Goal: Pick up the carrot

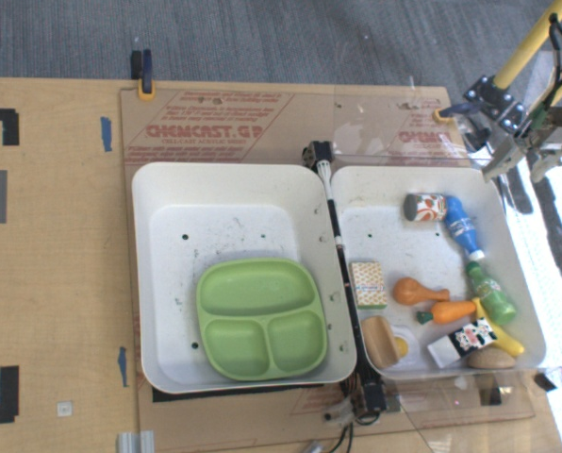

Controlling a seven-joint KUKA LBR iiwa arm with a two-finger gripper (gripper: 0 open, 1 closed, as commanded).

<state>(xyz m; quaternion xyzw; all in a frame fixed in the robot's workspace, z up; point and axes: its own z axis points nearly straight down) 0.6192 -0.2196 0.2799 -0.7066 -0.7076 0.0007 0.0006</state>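
The carrot (pixel 454 310) is a small orange piece with a green end. It lies in the right bin (pixel 394 243) near the front right, between an orange drumstick-shaped toy (pixel 414 292) and a black-and-white carton (pixel 467 339). My gripper (pixel 513 163) hangs over the right bin's far right corner, well away from the carrot and higher in the view. Nothing shows between its tips.
The right bin also holds a can (pixel 424 208), a blue bottle (pixel 461 225), a green bottle (pixel 491 293), a cracker block (pixel 369 284), a bread piece (pixel 380 342), a banana (pixel 505 345) and a potato (pixel 491 358). A green divided plate (pixel 262 330) lies in the left bin (pixel 168 215).
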